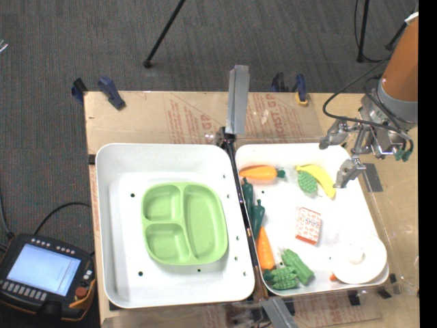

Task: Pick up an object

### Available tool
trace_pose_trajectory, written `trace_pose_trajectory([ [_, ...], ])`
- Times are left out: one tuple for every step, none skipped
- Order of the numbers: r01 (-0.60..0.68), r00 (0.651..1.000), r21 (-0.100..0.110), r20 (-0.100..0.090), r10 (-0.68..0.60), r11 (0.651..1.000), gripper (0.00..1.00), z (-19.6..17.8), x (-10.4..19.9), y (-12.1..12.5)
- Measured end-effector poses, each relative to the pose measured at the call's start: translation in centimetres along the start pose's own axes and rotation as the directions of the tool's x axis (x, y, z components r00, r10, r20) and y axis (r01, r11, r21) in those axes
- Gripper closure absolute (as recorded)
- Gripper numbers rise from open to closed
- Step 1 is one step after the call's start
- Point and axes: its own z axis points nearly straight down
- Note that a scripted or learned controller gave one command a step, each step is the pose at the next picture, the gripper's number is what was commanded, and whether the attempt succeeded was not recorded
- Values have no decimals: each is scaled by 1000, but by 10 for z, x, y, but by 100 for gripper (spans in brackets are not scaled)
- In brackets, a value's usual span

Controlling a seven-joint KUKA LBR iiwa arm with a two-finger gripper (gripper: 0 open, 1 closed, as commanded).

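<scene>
My gripper (341,154) hangs over the far right corner of the right bin (374,219), just right of a yellow banana (325,179). Its two fingers stand apart, open, with nothing between them. Beside the banana lies a knobbly green piece (308,182). An orange carrot (260,173) rests at the bin's far left. A small red and white box (308,225) sits mid-bin. A second carrot (265,249) and dark green vegetables (253,209) lie along the left wall. Green pieces (290,271) and a white plate (358,263) are at the front.
The left bin (116,183) holds a light green divided plate (184,223). A grey upright post (237,104) stands behind the seam between the bins. Cables trail from the wrist on the right. A teach pendant (44,273) lies at the lower left.
</scene>
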Motion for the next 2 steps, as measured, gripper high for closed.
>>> trace_pose_trajectory([
  [-111, 994, -4, -17, 111, 994, 0, 156, -19, -53],
  [-5, 1000, 0, 6, 5, 1000, 0, 191, 72, -15],
])
